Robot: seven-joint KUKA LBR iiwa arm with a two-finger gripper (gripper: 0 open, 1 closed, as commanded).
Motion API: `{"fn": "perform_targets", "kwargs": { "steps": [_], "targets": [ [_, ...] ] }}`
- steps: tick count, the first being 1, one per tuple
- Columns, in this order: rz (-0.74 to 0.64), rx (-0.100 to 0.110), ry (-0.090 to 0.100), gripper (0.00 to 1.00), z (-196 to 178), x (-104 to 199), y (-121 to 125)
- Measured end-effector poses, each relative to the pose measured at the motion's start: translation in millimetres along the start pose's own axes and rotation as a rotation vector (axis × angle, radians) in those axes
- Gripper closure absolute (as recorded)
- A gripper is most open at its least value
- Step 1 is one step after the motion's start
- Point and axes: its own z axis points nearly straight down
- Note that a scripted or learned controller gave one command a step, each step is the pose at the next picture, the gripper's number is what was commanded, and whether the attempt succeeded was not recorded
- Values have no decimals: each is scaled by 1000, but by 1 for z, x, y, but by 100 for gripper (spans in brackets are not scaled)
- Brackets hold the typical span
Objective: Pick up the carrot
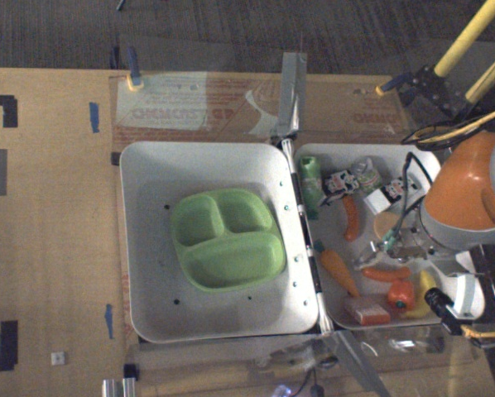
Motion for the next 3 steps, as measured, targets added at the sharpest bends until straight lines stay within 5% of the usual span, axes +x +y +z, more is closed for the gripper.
{"fn": "perform_targets", "kwargs": {
  "steps": [1, 2, 3],
  "targets": [
    [88, -1, -2, 0, 1, -16, 72],
    [-56, -4, -4, 0, -1, 41, 28],
    [-53, -7, -5, 100, -11, 40, 29]
  ]
}}
